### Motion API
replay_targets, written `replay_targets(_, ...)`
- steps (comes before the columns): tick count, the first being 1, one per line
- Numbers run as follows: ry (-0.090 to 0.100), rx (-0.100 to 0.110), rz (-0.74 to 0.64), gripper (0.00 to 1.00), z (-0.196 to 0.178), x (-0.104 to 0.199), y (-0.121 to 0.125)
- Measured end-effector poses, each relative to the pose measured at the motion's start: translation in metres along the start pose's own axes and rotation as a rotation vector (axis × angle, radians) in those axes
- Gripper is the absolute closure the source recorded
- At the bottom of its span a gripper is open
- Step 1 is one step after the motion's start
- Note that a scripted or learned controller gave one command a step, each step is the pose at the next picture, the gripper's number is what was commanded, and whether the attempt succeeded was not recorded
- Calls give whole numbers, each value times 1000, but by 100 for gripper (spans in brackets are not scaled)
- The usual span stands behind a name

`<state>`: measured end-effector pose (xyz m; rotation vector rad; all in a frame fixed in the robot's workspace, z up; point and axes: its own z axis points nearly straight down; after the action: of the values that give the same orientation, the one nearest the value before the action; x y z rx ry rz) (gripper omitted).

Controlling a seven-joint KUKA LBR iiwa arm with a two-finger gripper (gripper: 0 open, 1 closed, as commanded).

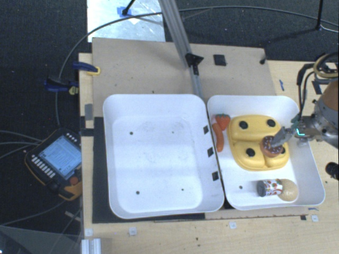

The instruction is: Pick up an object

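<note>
Yellow moulded toy (254, 139), lying in the right bin (312, 181), is being met by the gripper (274, 142) over its right near part. Judged rigid, light and smooth; its narrower edge is being favoured for a hold. Whether anything is gripped cannot be told.

Carrot (219, 131) left of toy block (257, 141)
</note>
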<state>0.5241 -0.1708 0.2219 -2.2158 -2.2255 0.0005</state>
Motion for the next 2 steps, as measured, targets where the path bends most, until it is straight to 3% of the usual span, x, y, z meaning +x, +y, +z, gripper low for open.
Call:
replay_targets(1, -1, -2, 0, 0, -1, 0, 1)
replay_targets(2, 0, 2, 3, 0, 50, 5, -8)
